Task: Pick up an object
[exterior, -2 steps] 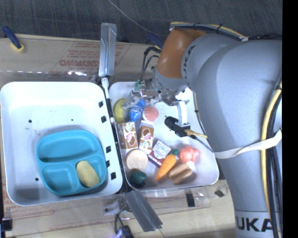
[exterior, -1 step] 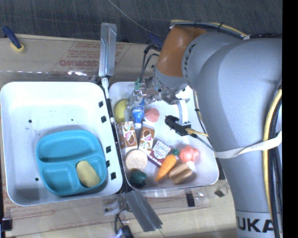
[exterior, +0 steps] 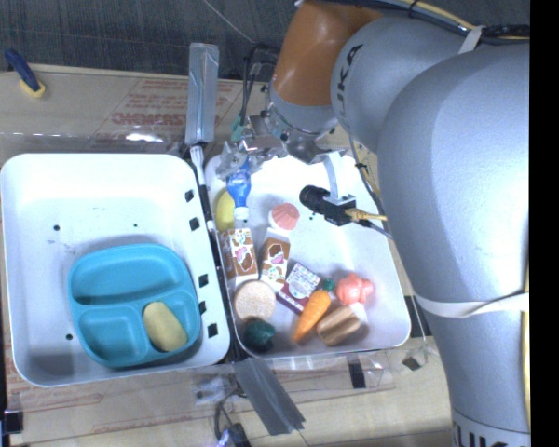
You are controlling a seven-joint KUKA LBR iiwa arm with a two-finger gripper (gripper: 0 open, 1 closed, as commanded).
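Because the graspable items are crowded into the right bin, the arm is folded low over that bin's far end. The end effector sits at the far left corner, just above a blue-capped bottle and a yellow fruit; whether it is wide or narrow cannot be told. A carrot, tomato and small cartons lie nearer. The left bin carries a blue tray holding a potato.
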